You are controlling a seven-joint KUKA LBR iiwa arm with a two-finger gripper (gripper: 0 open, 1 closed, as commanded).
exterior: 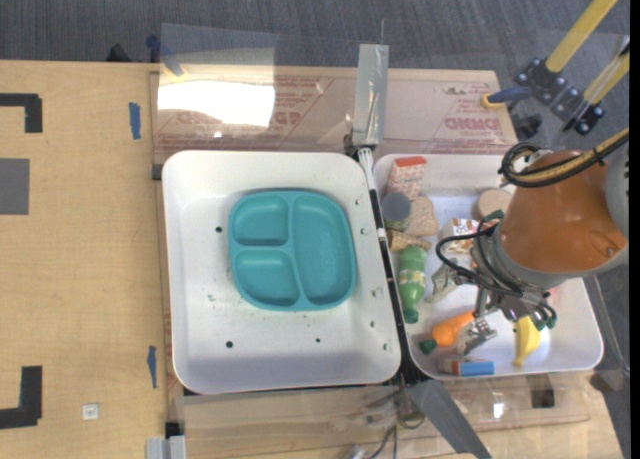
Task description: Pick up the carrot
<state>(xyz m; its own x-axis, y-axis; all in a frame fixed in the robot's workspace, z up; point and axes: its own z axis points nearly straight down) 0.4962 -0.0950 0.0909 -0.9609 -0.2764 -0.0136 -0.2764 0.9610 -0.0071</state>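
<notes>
Robot lab: taped plywood bench [80, 277], white bins [190, 247] (toy food).

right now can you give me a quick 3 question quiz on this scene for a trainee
1. True or false: the carrot lies in the left bin.
2. Multiple choice: what sits in the left bin? A) a teal divided plate B) a banana C) a green bottle
3. Fill in: the gripper hangs over the ____ bin, close beside the carrot.

Key:
1. False. It lies in the right bin, near the front edge.
2. A. The banana and green bottle are in the right bin.
3. Right.
</notes>
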